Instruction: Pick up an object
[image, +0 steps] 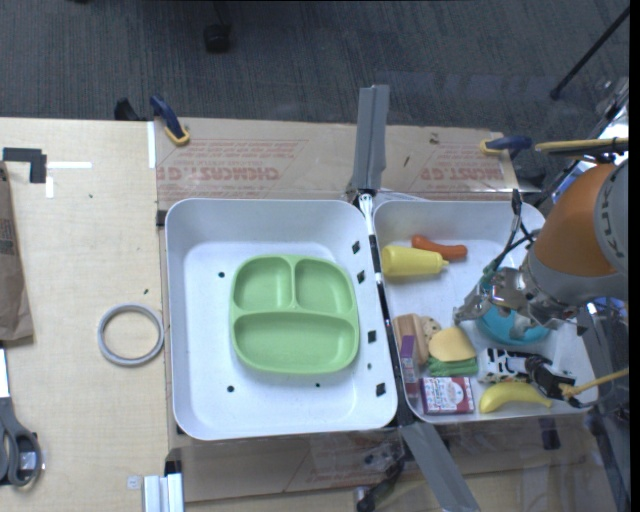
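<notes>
My gripper (492, 293) hangs low over the right bin (455, 214), near its right side. Directly beneath and beside it lies a blue bowl-like object (508, 324), partly covered by the wrist. To the left lie a yellow squeeze bottle (410, 262) and an orange carrot (440, 248). Toward the front are a yellow banana (512, 398), a toy sandwich (450, 350), a brown bread-like piece (411, 332), a red box (447, 394) and a black-and-white item (508, 362). Whether the gripper touches the blue object is hidden.
The left bin (195, 330) holds a green divided plate (295, 315). A grey tape ring (131, 333) lies on the bench left of the bins. Blue-and-yellow clamps (172, 122) sit on the cardboard behind. The arm's orange band (590, 220) overhangs the right bin's edge.
</notes>
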